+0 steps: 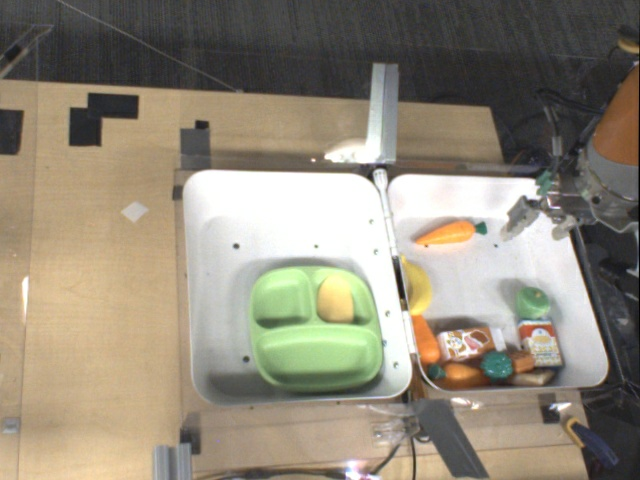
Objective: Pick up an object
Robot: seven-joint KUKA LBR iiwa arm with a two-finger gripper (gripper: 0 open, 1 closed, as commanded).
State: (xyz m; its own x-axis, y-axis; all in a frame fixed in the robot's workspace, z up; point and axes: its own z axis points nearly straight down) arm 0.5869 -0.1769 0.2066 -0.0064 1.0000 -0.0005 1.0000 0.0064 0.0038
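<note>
The right bin [560, 268] holds an orange toy carrot [445, 233] near its far side. A yellow banana [419, 288] lies against its left wall. Along the front lie a small bottle with a green cap [538, 330], a red and white carton [465, 343], an orange piece [426, 340] and a teal-topped item [497, 366]. My gripper [538, 222] hangs over the far right part of this bin, right of the carrot. It is open, with nothing between its fingers.
The left bin [230, 218] bears a green divided plate [300, 353] with a yellow round fruit [337, 298] in its upper right compartment. A metal post [383, 113] stands behind the divide between the bins. Cables run along the bench's right side.
</note>
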